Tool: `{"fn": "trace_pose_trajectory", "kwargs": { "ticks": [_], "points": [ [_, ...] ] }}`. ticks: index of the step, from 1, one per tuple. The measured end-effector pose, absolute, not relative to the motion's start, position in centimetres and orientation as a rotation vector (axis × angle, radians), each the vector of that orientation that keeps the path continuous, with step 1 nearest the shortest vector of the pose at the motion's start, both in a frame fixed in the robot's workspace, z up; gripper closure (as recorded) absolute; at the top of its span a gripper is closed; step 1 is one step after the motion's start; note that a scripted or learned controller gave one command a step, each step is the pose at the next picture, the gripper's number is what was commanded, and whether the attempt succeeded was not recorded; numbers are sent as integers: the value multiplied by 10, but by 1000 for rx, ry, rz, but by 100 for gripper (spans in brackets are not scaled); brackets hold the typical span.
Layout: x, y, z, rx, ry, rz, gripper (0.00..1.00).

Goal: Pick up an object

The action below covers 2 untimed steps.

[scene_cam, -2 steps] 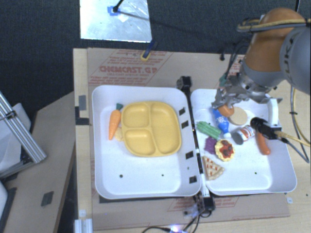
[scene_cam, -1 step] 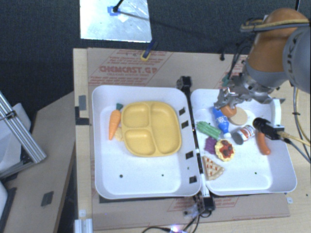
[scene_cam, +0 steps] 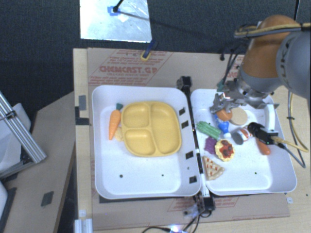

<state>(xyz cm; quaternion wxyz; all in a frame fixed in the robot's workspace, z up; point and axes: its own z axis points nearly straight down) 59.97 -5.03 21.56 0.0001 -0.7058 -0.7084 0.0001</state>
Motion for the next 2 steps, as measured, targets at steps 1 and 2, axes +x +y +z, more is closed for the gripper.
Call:
{"fn": "trace_pose_trajectory", "kwargs": {
  "ticks": [1,2],
  "points": [
    [600,-48,231,-2217,-2228,-3,100],
    [596,-54,215,-2221,-2223,0,100]
  ]
}}
